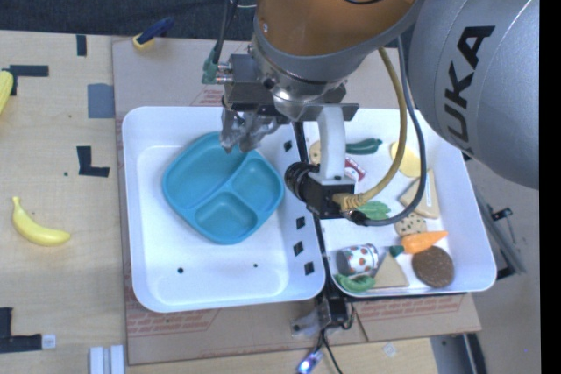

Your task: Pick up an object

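Two white bins are seen from above, side by side on a bench. In the left bin [149,276] a blue divided plate [223,193] lies flat, slightly turned, near the bin's upper middle. The gripper [238,136] is lowered onto the plate's upper rim, with the grey arm and its orange band looming over it from the right. The fingers [235,134] are drawn close together at the rim, but whether they are clamped on it cannot be told, since the wrist hides much of the contact. The rim is judged the likely target, being the one raised edge that a narrow pinch could take on so wide and shallow a thing.

The right bin [478,271] is crowded with small toy foods: a carrot [421,242], a brown disc [432,266], a green pod [363,145] and others, packed too tightly to be told apart with certainty. Outside the bins, a yellow banana [37,226] rests on the bench [53,144] well to the left.
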Action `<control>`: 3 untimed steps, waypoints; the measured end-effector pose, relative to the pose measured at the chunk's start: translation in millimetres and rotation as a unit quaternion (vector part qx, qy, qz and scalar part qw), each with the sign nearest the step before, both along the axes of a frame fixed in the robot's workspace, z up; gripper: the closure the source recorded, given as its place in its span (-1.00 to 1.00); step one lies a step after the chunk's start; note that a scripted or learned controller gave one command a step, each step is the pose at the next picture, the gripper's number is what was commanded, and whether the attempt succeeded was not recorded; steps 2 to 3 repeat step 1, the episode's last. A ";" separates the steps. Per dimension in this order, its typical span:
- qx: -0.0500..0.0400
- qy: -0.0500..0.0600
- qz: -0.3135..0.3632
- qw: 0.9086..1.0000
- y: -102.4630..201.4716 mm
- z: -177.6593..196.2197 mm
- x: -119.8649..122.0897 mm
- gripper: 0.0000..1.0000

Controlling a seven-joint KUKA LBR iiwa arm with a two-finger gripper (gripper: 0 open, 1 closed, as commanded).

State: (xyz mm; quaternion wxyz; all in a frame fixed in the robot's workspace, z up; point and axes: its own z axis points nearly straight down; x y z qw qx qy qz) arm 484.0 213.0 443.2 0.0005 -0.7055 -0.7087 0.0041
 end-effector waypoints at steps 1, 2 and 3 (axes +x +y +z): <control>-0.002 0.006 -0.002 1.000 1.0 -153.2 -3.4 1.00; -0.002 0.006 -0.002 1.000 1.0 -153.2 -3.4 1.00; -0.002 0.006 -0.002 1.000 1.0 -153.2 -3.4 1.00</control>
